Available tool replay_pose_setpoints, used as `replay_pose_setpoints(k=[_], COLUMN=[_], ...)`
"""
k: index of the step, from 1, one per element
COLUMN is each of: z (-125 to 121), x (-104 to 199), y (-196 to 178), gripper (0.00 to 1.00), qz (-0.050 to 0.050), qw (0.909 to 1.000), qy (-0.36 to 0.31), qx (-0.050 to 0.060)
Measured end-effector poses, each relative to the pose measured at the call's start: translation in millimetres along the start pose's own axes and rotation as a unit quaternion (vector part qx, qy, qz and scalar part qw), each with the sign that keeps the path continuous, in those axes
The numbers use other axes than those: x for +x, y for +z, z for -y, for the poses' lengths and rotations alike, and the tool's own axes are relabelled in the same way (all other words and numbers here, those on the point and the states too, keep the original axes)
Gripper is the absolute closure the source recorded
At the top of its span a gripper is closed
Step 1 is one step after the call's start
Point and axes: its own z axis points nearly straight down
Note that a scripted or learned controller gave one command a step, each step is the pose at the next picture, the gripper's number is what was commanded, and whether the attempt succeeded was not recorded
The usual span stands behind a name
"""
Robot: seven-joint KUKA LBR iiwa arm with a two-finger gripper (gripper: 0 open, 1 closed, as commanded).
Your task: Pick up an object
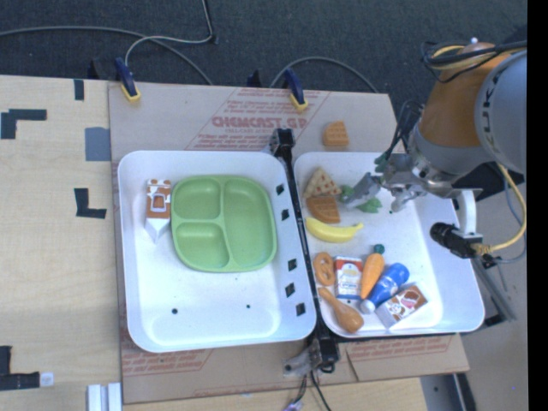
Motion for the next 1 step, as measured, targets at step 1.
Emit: replay_pose_setpoints(k=[1], z=[36.5], x=[-16.7], y=[102.6], gripper=[0.0], qz=[0.0], qw=[1.0], qy=[0.0], qx=[-0.001])
